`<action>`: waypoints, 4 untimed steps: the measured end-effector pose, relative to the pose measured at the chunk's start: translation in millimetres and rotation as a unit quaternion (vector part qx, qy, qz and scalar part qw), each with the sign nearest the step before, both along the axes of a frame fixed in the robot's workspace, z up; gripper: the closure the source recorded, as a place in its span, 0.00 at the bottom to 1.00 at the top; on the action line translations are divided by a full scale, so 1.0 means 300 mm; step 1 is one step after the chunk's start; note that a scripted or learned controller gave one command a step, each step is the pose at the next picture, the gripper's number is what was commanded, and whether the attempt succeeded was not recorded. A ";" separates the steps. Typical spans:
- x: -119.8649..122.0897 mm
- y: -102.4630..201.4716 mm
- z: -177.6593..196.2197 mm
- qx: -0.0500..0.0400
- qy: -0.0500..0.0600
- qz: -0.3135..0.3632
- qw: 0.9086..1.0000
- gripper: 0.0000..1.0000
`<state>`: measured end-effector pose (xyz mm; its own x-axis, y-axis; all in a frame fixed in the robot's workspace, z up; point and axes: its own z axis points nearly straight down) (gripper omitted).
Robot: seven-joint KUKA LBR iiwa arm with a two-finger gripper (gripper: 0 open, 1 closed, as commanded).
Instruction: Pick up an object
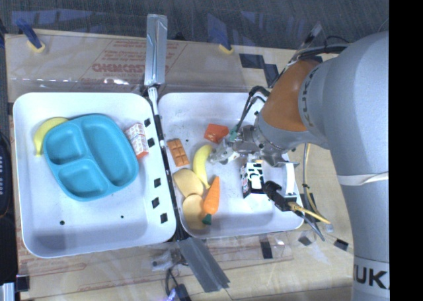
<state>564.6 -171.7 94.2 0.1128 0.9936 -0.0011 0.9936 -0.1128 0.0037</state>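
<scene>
A pale wooden bench point(79, 273) is seen from above, set on dark carpet. Two shallow white bins are carried on it side by side: the left bin point(39, 227) and the right bin point(198, 104), their inner walls touching along the middle. A clear plastic sheet with red print point(99, 61) is spread flat along the far side of the bench, just behind the bins

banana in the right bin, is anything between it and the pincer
Nothing visible does. The pincer hangs just right of the banana, with bare white bin floor between them. The carrot lies below that gap and the small red piece above it, both off the direct line.
</scene>
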 end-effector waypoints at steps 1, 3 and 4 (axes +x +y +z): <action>0.041 0.253 -0.009 -0.002 0.003 0.054 0.999 0.00; -0.211 0.213 0.080 0.002 0.006 0.134 0.991 1.00; -0.292 0.250 -0.012 0.001 0.003 0.059 0.998 1.00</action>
<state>477.1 -96.7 90.6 -0.0057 1.0000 0.0014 1.0000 0.0057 -0.0023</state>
